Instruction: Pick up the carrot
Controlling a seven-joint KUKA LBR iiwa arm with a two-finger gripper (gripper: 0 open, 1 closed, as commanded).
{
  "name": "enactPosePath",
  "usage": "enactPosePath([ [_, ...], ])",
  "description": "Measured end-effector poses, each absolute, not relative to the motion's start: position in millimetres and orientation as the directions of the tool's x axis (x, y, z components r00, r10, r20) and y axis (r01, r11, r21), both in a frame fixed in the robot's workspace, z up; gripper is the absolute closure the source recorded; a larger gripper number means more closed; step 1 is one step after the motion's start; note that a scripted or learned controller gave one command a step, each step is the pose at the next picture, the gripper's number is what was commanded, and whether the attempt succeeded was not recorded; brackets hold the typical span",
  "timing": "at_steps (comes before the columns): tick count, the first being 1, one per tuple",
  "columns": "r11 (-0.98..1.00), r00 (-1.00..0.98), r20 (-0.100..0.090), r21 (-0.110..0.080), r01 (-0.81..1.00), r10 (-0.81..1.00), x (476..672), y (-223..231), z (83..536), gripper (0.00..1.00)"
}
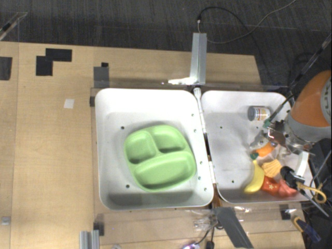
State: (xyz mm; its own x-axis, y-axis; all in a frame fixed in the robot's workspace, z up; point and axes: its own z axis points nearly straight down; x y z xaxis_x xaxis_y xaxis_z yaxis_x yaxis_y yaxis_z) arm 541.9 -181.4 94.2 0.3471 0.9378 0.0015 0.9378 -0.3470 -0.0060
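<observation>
1. The carrot [264, 150] is a small orange piece with a bit of green at its left end. It lies in the right bin [228, 154], near the right wall, in the lower half of that bin.

2. The tool [271, 137] is directly over the carrot, just above and a little to the right of it. Its metal parts overlap the orange piece, so I cannot tell whether the fingers are wide, narrow or closed on the carrot. I judge that the carrot is not lifted yet, because it seems to rest on the bin floor.

3. Just below the carrot there is a pale orange ridged piece [272, 167], then a yellow banana [256, 178] and a red object [276, 187] at the bottom right corner. These things are crowded together and touch each other, so a grasp here could easily catch a neighbour too.

4. A small metal can [258, 113] lies on its side in the upper part of the same bin, well apart from the carrot.

5. The arm [313, 108], grey with an orange band, comes in from the right side over the bin edge.

6. The left bin [109, 139] holds a green divided plate [160, 157] and is not involved in the task.

7. Progress, as I judge it: the approach looks done, with the tool at the carrot. What is left is a secure grip and the lift out of the bin
</observation>
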Motion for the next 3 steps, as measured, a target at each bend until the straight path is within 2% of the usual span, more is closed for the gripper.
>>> enactPosePath([
  [1,-0.267,0.267,0.002,-0.005,0.964,0.964,531.5,-168,120,0.00],
  [2,0.023,-0.023,0.000,0.007,1.000,1.000,561.5,-174,88,0.00],
  [3,0.021,-0.021,0.002,-0.001,1.000,1.000,567.6,-179,145,0.00],
])
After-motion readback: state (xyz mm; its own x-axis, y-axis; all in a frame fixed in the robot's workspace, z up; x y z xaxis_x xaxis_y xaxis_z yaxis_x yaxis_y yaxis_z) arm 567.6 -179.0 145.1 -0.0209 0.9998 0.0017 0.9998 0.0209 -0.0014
